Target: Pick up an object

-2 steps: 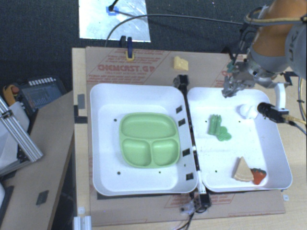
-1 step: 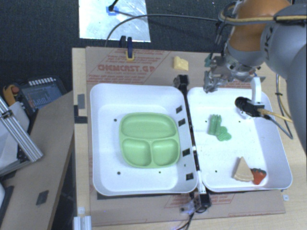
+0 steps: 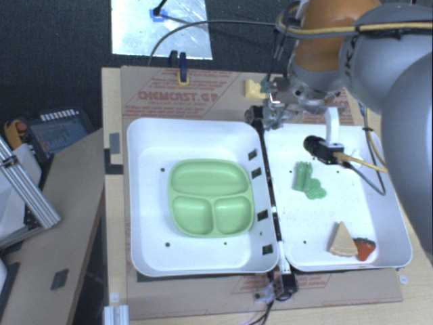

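Observation:
In the right bin (image 3: 379, 202) a green ridged object (image 3: 308, 181) lies near the middle. Toward the front right corner rests a tan wedge (image 3: 342, 240) with a small red piece (image 3: 365, 249) touching it. My gripper (image 3: 272, 116) hangs at the bin's back left corner, above the divider between the bins, well behind the green object. A pale yellow piece (image 3: 254, 88) lies on the cardboard just behind the gripper. The wrist and its cables hide much of the gripper.
The left bin (image 3: 145, 181) holds a light green plate (image 3: 210, 198) with three compartments. A black connector (image 3: 319, 147) with a yellow cable hangs over the right bin's back half. The grey arm covers the upper right. A blue and yellow clamp (image 3: 181, 68) stands behind the bins.

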`<action>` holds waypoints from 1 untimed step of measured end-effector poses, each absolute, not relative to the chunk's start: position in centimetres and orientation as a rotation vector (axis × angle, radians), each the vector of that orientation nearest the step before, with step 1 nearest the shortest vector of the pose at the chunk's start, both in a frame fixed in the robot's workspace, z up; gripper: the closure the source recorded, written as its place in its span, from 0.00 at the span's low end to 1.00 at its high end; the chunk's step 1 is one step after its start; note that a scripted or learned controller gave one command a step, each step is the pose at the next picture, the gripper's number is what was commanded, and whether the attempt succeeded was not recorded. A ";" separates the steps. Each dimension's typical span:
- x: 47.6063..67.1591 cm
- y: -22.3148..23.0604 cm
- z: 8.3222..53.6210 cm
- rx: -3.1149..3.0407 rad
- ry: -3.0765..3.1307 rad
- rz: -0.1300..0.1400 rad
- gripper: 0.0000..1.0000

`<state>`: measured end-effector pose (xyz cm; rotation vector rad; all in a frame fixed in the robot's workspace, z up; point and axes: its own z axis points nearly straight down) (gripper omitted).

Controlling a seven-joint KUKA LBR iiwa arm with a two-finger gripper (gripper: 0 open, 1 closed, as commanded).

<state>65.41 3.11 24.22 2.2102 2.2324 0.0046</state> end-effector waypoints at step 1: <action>65.2 8.2 23.4 2.211 2.233 0.004 1.00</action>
